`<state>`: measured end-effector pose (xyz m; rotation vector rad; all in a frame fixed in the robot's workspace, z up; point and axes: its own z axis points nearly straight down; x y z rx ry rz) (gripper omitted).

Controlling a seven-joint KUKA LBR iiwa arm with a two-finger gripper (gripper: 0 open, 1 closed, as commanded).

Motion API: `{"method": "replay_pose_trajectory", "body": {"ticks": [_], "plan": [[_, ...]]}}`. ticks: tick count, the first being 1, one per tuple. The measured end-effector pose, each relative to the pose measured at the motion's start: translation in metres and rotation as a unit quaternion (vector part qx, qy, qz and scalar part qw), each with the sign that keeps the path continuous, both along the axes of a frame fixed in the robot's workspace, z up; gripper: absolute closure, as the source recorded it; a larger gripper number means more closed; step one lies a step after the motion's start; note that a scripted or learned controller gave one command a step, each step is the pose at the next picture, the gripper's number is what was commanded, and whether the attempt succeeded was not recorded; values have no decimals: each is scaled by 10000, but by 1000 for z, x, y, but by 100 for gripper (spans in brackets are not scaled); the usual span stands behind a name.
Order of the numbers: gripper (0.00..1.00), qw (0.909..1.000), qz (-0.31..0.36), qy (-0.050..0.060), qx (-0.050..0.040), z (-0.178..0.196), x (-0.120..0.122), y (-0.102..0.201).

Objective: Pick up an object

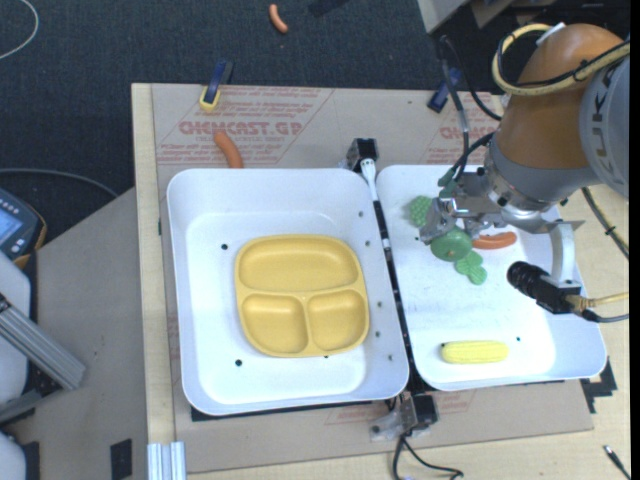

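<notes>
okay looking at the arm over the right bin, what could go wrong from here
The tool sits low among crowded items: a green toy, another green piece and an orange sausage. It might catch two things or nudge one aside. The corn cob lies apart, unlikely to be disturbed.

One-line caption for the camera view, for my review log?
KUKA arm's gripper low over green toy vegetables in the right bin, corn cob nearby; yellow divided plate in the left bin.
</notes>
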<state>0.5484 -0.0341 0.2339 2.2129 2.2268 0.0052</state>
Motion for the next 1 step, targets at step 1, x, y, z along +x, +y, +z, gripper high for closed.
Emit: {"method": "replay_pose_trajectory", "body": {"ticks": [1], "plan": [[100,10000,-24,27,-1,-3,-3,5]]}}
